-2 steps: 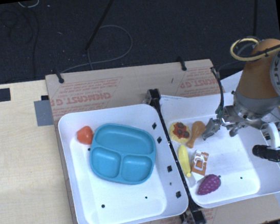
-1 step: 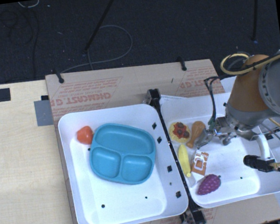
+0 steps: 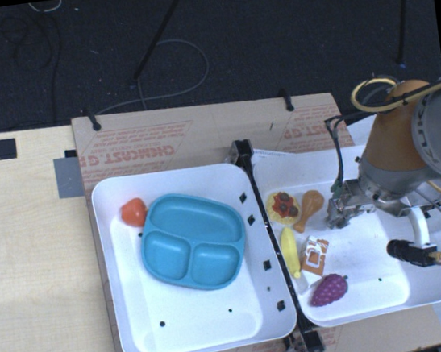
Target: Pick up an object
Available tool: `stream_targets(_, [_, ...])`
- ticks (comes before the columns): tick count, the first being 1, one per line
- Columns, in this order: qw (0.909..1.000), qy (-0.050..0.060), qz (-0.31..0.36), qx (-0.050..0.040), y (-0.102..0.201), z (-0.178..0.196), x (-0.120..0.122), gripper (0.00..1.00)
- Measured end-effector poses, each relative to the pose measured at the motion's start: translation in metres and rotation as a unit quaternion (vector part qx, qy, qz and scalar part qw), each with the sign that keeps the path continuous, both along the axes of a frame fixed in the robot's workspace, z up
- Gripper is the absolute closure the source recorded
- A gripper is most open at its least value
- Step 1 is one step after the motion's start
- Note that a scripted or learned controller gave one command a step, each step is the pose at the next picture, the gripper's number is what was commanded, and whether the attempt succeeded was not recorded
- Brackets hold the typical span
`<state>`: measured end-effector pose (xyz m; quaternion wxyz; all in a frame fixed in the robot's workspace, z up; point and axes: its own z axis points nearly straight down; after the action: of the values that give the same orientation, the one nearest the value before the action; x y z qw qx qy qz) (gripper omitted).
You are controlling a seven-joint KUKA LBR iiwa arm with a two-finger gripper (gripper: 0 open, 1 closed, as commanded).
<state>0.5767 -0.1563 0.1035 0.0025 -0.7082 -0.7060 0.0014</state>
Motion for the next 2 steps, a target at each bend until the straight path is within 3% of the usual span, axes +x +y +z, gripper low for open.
stream_targets(2, [1.0000,-0.004,0.002,-0.0009,0.010,0.100,-0.002,1.00])
